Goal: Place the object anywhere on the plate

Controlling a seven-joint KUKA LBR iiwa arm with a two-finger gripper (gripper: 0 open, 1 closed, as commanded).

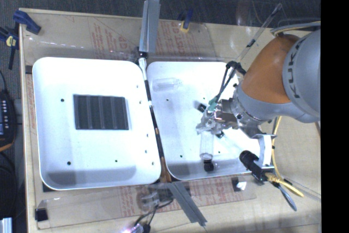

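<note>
Grey arm (283, 84), clear bottle (206, 145) under claw (211, 120)

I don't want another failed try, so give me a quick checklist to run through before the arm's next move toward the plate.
1. Plate located: the dark ribbed plate lies flat in the left bin. Ok.
2. Gripper above the plate: it is over the right bin. Not ok.
3. Object held: a clear object lies right by the gripper. Cannot tell.
4. Height enough to cross the bin rims: cannot tell.
</note>
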